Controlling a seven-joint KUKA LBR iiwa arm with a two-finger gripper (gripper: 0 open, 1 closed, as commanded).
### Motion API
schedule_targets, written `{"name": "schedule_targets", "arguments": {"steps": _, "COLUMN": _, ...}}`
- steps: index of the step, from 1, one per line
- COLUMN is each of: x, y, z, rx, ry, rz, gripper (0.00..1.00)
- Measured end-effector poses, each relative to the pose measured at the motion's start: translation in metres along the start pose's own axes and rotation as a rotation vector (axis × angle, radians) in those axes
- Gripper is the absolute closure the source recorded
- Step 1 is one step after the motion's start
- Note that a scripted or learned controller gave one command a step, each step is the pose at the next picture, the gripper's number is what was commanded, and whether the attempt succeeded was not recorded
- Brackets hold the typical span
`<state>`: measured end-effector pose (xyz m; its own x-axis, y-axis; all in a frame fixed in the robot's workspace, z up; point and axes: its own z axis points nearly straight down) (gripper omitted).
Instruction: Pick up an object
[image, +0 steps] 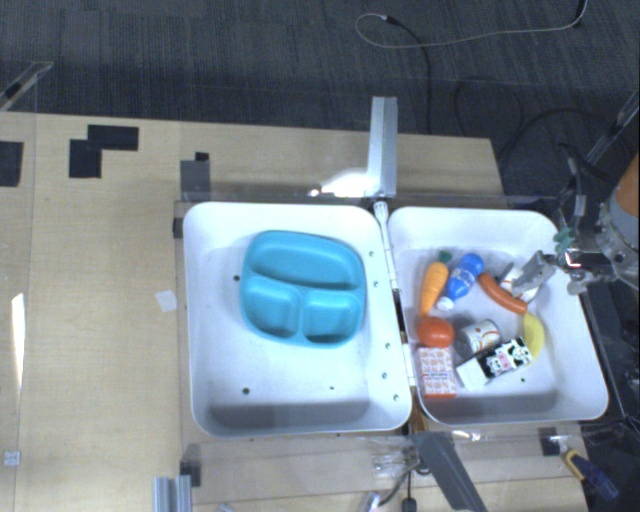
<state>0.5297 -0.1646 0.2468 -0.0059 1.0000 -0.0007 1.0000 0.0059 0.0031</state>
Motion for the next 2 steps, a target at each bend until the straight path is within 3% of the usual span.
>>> {"name": "schedule_targets", "arguments": {"steps": 1, "x": -0.036, "y": 0.033, "z": 0.120, "rx": 0.001, "ry": 0.000, "rz": 0.184, "gripper": 0.00}}
{"name": "schedule_targets", "arguments": {"steps": 2, "x": -0.027, "y": 0.058, "z": 0.152, "rx": -0.004, "ry": -0.002, "rz": 0.157, "gripper": 0.00}}
